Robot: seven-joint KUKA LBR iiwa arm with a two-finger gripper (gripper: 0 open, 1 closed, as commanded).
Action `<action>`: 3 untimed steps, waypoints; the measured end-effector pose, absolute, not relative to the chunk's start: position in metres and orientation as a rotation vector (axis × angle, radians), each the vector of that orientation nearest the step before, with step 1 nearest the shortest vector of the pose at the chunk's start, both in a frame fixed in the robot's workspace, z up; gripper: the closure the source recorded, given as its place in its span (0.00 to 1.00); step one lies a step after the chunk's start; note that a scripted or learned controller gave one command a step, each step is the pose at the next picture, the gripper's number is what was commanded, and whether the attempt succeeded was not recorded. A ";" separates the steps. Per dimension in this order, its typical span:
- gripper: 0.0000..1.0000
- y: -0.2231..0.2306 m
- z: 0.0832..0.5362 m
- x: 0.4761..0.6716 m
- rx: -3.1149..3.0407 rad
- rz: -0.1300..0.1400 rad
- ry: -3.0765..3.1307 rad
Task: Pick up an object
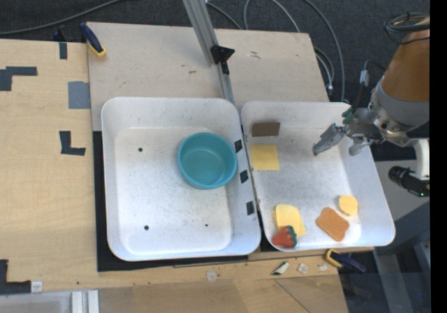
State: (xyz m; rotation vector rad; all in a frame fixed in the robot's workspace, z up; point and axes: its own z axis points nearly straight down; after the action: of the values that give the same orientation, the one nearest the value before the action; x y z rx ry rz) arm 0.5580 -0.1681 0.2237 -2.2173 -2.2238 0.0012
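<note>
Pale wooden surface (pixel 42 186) carries two shallow white bins, dark carpet and grey cables beyond. The left bin (pixel 126 235) holds a round teal bowl (pixel 207 159). Over the right bin (pixel 367 186) hangs the hand (pixel 342 142), fingers spread and grasping nothing; a flat yellow square (pixel 265 157) lies well left of it.

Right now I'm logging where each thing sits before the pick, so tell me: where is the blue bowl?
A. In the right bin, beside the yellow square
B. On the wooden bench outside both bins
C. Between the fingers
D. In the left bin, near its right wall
D: the blue bowl sits on the floor of the left bin, close to its right wall, apart from the gripper over the right bin.
</note>
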 end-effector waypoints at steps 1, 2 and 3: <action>0.00 -0.168 0.224 0.558 -2.218 0.001 -2.223; 0.00 -0.164 0.179 0.561 -2.216 0.006 -2.221; 0.00 -0.161 0.119 0.551 -2.215 0.008 -2.218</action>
State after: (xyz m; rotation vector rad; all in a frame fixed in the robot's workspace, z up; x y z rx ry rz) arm 0.5509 -0.1614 0.1186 -2.2152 -2.2179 0.0079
